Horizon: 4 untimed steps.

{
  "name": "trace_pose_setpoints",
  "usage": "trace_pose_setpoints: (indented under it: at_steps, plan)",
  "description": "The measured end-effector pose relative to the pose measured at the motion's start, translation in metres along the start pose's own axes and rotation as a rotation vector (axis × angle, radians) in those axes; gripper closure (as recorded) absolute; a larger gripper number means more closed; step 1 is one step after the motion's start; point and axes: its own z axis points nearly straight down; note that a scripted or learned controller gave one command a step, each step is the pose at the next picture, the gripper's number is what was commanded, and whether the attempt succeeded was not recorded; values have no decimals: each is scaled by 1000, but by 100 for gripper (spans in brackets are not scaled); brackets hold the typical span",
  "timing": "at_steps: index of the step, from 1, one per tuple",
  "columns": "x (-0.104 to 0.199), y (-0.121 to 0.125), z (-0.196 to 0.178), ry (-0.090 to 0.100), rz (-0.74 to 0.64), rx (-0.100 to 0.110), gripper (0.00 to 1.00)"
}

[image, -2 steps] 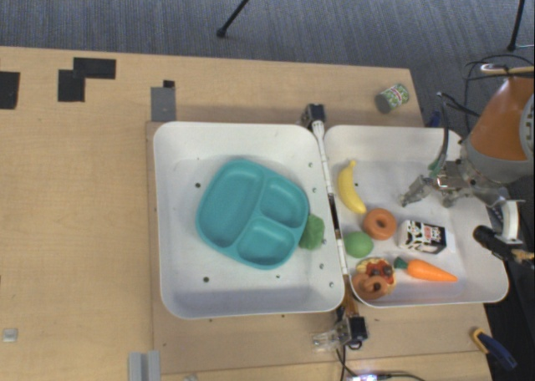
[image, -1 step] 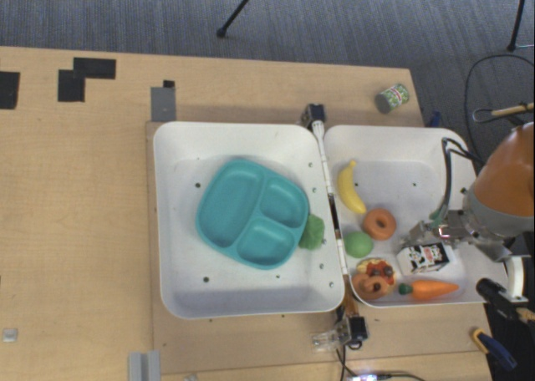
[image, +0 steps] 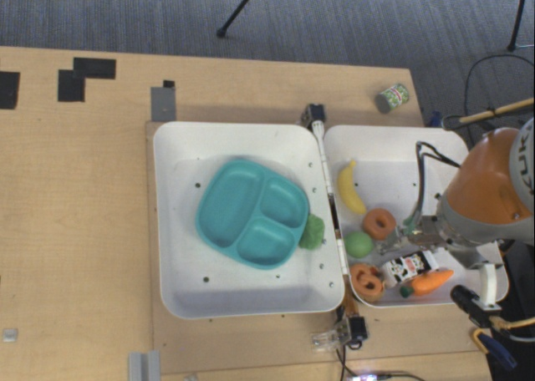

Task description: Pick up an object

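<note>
Nothing is lifted yet. Several toys sit in the right bin [image: 393,141]: banana [image: 351,188], two donuts, green ball [image: 359,244], carrot [image: 430,281]. Low over the bin's near right corner by the carrot, the gripper [image: 411,252] has a grip state I cannot tell. Grasping and lifting remain.

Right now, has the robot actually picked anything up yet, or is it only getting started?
Nothing looks picked up yet. The banana, two donuts, green ball and carrot all lie in the right bin. In hand: the arm hangs low over that bin, its gripper among the toys. Left: closing on one and lifting it.
</note>
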Motion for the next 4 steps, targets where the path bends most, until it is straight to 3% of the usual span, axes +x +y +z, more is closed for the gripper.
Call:
trace_pose_setpoints:
  at_steps: [1, 2, 3, 4]
  plan:
    - [-19, 69, 2, 1, 0, 4, 0]
    - [26, 135, 3, 4, -2, 6, 0]
    - [26, 136, -9, 2, -7, 2, 100]
    - [71, 129, -172, 3, -4, 4, 100]
